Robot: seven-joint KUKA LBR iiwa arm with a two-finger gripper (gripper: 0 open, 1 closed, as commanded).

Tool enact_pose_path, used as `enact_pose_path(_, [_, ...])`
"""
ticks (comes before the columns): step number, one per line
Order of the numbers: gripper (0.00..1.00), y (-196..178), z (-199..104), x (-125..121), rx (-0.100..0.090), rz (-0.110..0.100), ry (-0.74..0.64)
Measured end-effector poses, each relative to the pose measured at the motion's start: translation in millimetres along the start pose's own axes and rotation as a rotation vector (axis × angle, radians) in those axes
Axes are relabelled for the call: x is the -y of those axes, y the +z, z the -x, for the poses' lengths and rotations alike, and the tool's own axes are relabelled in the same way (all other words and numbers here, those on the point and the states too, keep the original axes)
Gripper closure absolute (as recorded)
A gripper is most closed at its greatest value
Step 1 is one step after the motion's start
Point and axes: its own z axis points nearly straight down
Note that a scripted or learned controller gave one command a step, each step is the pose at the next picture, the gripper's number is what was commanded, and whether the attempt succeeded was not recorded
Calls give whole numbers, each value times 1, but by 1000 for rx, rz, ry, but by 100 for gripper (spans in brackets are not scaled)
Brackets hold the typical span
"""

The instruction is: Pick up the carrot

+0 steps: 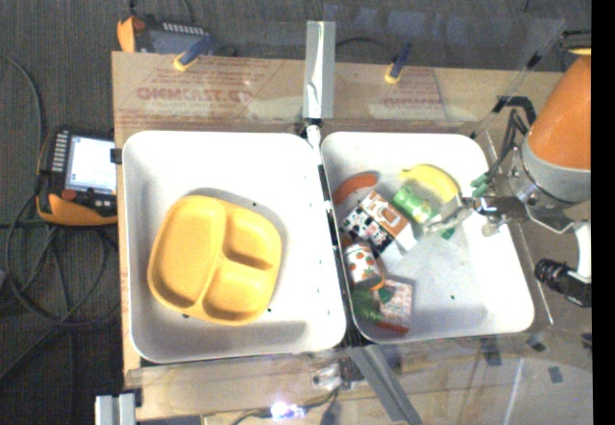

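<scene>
The carrot [378, 311] looks like the orange-red piece with a green leafy end lying at the front left corner of the right bin [480, 303], partly under a small printed card [397, 295]. My gripper [454, 218] reaches in from the right and hangs low over the middle of that bin, next to a green item [416, 203] and a yellow fruit [432, 181]. The carrot lies well to the front left of the gripper, apart from it. Nothing can be made out in the gripper.
A patterned box [378, 219], a small can [360, 264] and a red-orange curved thing [354, 187] crowd the right bin's left side. A yellow divided plate [219, 258] lies in the left bin [154, 163]. The right bin's front right floor is bare.
</scene>
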Motion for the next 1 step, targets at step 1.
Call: enact_pose_path(1, [0, 137, 3, -31, 0, 3, -783])
